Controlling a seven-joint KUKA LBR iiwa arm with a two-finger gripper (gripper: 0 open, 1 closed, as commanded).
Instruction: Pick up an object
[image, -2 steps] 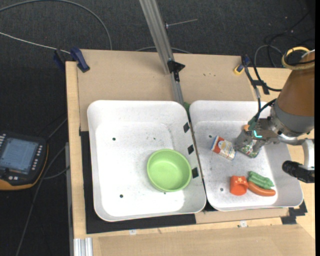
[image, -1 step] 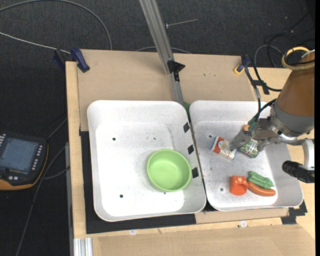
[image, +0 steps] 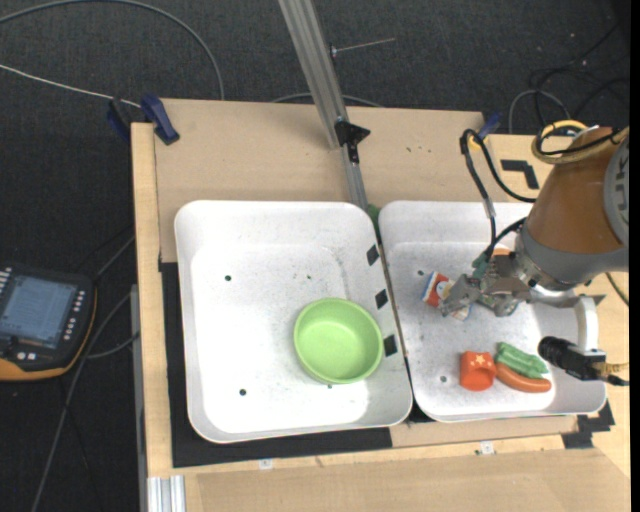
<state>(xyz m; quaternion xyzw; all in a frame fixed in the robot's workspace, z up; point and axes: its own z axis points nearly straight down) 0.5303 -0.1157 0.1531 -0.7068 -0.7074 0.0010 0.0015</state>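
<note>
Inside the right-hand shallow white plastic bin (image: 440, 225), toward its left half, lies a small red-and-white packet-like object (image: 436, 289). Its long axis runs roughly from upper right to lower left in the camera view, and it looks flat with a pale patch across a red body; finer detail is too small to read. The gripper (image: 462, 300) sits just to the right of that object, close against it or touching it, at the end of the grey arm with its orange band (image: 583, 200). Whether the gripper is spread or closed cannot be told, since its metal parts blur together there.

Nearer the front wall of the same bin rests an orange toy carrot with a green leafy top (image: 522, 368), its long axis lying nearly left to right, and just beside it a stubby orange-red block with a pale mark (image: 477, 369).

The left-hand white bin (image: 250, 225) holds a round, smooth lime-green plastic bowl (image: 338, 341), upright. Both bins stand on a pale wooden table (image: 260, 150).
</note>
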